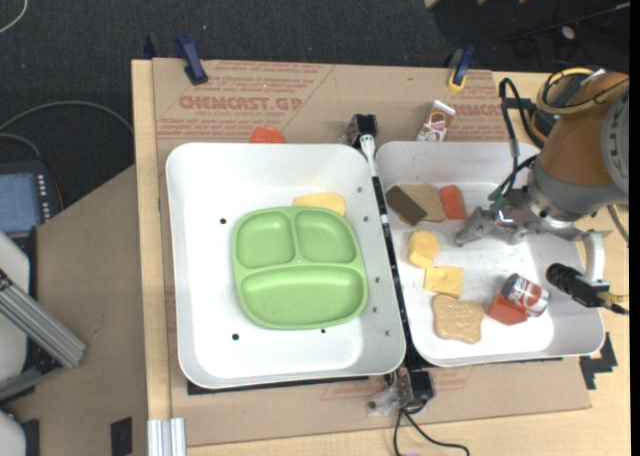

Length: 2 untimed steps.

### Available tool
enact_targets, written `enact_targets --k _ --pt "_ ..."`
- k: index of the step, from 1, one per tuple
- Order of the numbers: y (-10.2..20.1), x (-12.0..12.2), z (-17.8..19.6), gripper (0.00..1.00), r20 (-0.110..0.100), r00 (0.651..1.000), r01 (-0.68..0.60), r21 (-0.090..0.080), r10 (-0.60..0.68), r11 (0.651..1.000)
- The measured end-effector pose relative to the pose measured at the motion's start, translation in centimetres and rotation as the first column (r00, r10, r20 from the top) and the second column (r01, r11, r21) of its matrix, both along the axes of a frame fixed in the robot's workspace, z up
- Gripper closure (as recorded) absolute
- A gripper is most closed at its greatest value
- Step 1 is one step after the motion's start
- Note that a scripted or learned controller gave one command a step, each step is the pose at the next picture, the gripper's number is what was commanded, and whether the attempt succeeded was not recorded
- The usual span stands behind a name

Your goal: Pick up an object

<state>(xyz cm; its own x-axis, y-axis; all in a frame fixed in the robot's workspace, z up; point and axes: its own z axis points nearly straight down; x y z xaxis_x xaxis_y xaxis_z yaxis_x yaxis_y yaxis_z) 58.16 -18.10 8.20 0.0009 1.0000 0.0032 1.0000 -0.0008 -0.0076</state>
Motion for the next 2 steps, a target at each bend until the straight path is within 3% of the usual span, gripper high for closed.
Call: enact_targets --k 1,2 --pt "6.5 6.3 0.3 0.0 0.013 1.0 -0.004 -0.004 0.004 1.0" --pt "6.2 6.3 1.5 1.0 0.017 1.0 -0.002 -0.007 0.003 1.0"
